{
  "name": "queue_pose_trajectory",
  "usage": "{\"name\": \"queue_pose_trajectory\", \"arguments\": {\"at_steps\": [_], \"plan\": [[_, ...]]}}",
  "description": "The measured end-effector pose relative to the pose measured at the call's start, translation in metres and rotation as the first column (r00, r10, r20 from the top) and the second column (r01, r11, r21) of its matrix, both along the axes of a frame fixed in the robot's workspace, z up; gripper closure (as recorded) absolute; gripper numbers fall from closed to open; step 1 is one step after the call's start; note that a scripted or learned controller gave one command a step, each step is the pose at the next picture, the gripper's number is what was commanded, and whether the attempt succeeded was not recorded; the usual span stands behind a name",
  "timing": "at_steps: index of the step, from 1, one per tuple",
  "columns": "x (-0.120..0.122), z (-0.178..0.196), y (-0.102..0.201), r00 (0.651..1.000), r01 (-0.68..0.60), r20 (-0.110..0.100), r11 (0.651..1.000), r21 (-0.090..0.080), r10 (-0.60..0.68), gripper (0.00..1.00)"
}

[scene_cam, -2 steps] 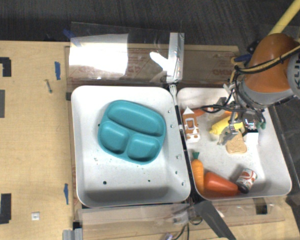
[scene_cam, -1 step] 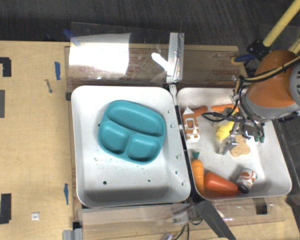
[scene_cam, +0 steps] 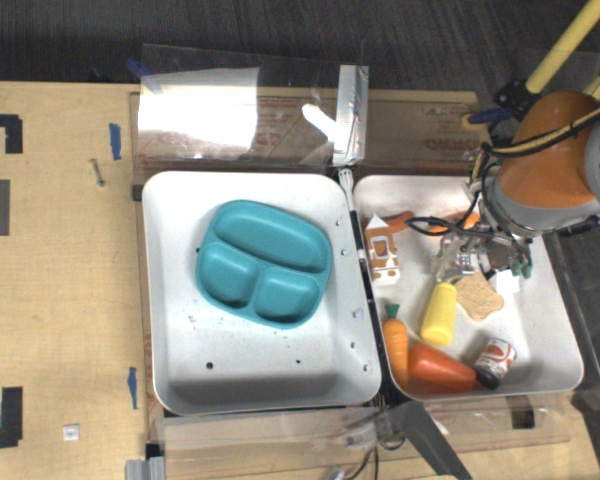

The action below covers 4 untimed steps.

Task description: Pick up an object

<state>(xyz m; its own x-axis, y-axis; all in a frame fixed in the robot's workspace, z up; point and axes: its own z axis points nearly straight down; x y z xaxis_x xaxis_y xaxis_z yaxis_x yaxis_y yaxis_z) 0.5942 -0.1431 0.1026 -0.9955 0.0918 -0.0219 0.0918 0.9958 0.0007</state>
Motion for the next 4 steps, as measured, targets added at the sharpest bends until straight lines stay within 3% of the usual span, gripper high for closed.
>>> {"name": "queue_pose_trajectory", "arguments": {"at_steps": [1, 2, 3, 4], "plan": [[-0.101, -0.013, 0.004, 0.997, -0.078, -0.011, 0.997, -0.001, 0.078, 1.0], [-0.073, 0.133, 0.052, 0.991, -0.133, -0.006, 0.991, -0.002, 0.133, 1.0], [-0.012, 0.155, 0.076, 1.0, 0.011, -0.012, 1.0, 0.002, -0.011, 1.0], [0.011, 0.187, 0.047, 0.998, 0.054, -0.01, 0.999, 0.001, -0.054, 1.0]]}}
